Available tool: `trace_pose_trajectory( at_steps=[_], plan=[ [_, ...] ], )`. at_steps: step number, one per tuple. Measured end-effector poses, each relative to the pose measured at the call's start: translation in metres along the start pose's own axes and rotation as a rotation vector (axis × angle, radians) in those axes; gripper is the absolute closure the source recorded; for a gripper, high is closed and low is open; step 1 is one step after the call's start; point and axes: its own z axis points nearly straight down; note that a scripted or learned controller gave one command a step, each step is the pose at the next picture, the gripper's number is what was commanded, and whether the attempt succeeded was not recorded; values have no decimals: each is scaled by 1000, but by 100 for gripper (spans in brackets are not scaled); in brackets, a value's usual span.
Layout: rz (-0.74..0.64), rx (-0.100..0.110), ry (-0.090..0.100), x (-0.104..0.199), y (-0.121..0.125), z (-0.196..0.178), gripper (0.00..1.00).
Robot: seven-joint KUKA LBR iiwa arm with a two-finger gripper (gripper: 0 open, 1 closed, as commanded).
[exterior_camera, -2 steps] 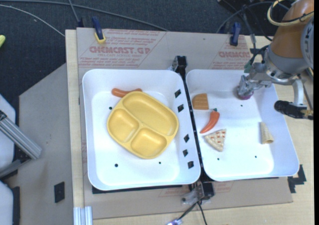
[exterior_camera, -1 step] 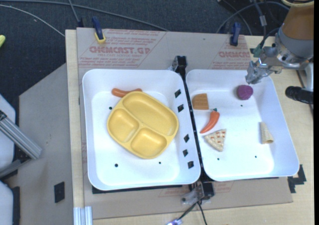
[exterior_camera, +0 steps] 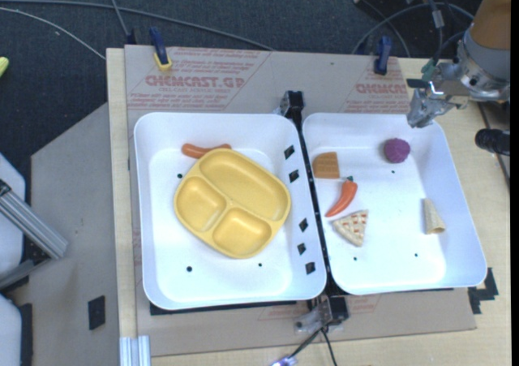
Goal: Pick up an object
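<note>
Two shallow white bins sit side by side on the bench, joined along a black seam. Farthest left, the left bin [exterior_camera: 154,218] carries a yellow divided tray [exterior_camera: 232,202] with three compartments, set at a slant near the bin's middle. An orange sausage-shaped piece [exterior_camera: 204,148] lies just beyond the tray's far edge, partly tucked behind it.

Across the seam, the right bin [exterior_camera: 454,251] holds five small things, all lying apart from one another. Nearest the seam is a brown block [exterior_camera: 326,165], toward the far side of the bin. Just nearer the camera and a little right of it lies a red-orange chili pepper [exterior_camera: 343,196] with a green stem, tilted. Close below the pepper rests a tan wedge shaped like a pizza slice [exterior_camera: 353,228]. Farther right and toward the far wall sits a round purple piece [exterior_camera: 396,150]. Near the bin's right wall lies a pale beige roll [exterior_camera: 432,216], lengthwise along that wall.

At the far right corner of the right bin, the grey arm reaches in and its gripper [exterior_camera: 422,109] hangs above the bin's far rim, up and to the right of the purple piece and not touching it. Nothing is seen between its fingers; whether they are spread or pressed together cannot be told from this slanted view.
</note>
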Motion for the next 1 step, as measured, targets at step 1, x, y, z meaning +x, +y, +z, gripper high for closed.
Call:
trace_pose_trajectory(
  at_steps=[1],
  plan=[
    [-3, 7, 2, 55, -13, -6, 100]
  ],
)
